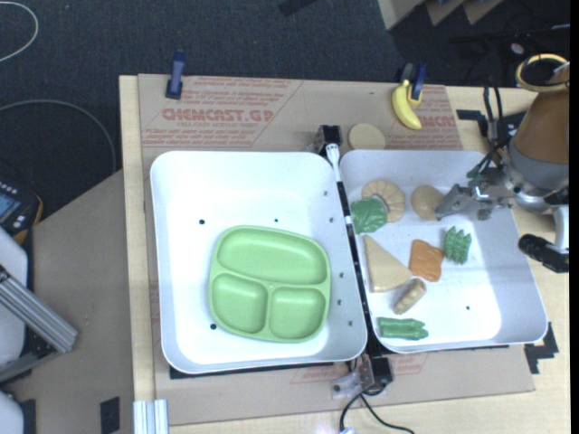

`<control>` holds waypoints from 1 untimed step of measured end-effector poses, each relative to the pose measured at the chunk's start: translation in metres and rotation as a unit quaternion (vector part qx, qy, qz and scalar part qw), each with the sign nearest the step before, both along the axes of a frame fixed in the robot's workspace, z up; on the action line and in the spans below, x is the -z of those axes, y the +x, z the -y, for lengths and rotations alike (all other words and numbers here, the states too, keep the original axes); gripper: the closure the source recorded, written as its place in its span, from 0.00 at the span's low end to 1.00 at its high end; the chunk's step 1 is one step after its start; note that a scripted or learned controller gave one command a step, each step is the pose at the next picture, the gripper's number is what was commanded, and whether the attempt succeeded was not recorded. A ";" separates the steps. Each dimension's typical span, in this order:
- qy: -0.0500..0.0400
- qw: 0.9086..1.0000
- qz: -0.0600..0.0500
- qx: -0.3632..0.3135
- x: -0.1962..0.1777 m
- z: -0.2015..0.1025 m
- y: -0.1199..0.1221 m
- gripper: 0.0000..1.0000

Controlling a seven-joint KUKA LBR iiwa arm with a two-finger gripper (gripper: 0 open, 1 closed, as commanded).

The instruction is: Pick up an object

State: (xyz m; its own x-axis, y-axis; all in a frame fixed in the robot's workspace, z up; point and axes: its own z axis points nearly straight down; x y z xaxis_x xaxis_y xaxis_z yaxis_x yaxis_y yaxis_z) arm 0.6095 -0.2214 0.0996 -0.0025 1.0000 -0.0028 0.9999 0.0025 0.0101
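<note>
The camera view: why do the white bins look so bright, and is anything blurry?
Camera view: overhead light washes out the left bin, hiding detail; the green divided plate stays sharp; small toy foods in the right bin look soft; the claw is slightly smeared.

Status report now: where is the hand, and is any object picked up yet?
Hand low over the right bin, beside the tan piece. Nothing seen held. Green toy and orange piece close below.

a yellow banana (406,107) lies on the brown board (226,111).
</note>
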 end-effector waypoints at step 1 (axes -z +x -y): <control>-0.006 1.000 0.010 -0.001 0.004 -0.012 -0.046 0.00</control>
